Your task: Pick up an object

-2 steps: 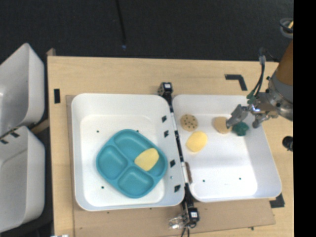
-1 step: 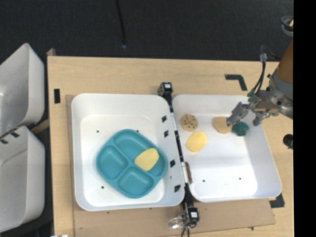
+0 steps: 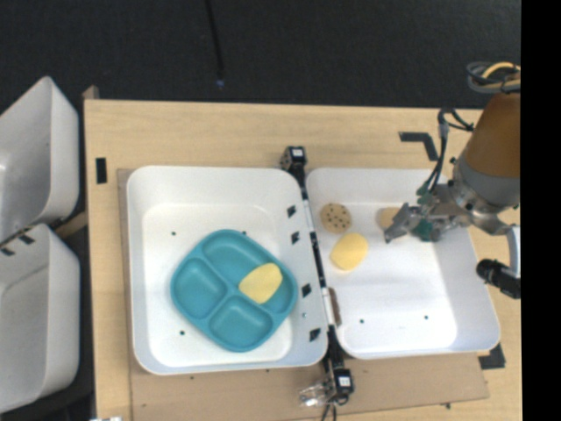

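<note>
We look down on a pale wooden desk (image 3: 219, 134) against a dark floor, bearing two white bins. The left bin (image 3: 153, 235) holds a blue divided plate (image 3: 210, 301) with a pale yellow piece (image 3: 261, 282) resting on it. In the right bin (image 3: 412, 314) lie a speckled cookie (image 3: 335, 216), a yellow lump (image 3: 350, 252) just below it, and a tan object (image 3: 387, 217) near the claw (image 3: 405, 224). We cannot tell how the claw stands; it sits low, right beside the tan object.
</note>
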`<state>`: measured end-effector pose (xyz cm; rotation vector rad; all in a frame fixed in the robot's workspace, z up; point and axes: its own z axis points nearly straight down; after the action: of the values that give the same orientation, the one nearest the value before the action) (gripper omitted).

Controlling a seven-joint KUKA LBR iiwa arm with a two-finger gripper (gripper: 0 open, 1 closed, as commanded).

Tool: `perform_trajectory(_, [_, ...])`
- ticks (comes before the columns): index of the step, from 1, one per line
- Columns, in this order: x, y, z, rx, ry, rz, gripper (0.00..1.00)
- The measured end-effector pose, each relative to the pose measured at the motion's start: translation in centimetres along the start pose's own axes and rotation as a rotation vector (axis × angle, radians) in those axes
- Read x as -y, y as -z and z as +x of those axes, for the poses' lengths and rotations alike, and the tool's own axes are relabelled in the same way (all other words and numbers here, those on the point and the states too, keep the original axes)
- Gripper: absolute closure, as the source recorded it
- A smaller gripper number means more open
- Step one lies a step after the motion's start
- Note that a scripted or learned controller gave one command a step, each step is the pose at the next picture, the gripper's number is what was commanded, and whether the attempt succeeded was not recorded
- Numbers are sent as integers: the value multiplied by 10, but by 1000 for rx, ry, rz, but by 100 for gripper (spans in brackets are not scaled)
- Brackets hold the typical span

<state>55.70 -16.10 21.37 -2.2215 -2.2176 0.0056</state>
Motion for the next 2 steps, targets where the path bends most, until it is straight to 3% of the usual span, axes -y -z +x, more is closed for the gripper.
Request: perform_trajectory(2, [-7, -112, 2, 1, -2, -1, 0])
